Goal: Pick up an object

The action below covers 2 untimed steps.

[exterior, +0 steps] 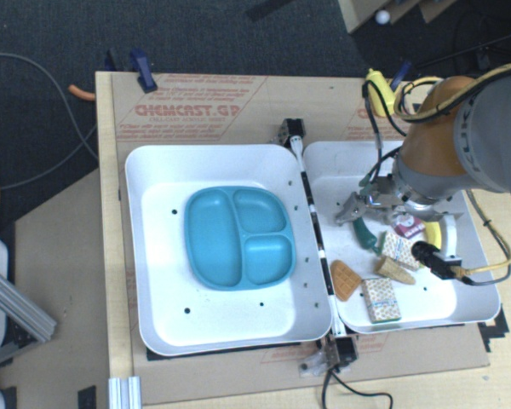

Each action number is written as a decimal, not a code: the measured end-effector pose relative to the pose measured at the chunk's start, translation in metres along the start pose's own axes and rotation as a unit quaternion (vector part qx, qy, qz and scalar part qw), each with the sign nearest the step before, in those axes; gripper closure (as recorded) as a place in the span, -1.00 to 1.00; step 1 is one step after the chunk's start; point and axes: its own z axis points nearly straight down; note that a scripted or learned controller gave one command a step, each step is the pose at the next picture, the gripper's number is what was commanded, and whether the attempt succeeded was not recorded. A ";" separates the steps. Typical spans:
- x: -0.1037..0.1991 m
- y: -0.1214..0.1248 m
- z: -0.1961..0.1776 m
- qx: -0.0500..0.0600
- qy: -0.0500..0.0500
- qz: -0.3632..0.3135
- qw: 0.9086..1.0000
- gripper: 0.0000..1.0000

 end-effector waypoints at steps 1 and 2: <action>0.000 0.001 -0.010 -0.001 0.000 0.001 1.000 1.00; 0.086 0.001 -0.101 -0.002 0.000 -0.002 1.000 1.00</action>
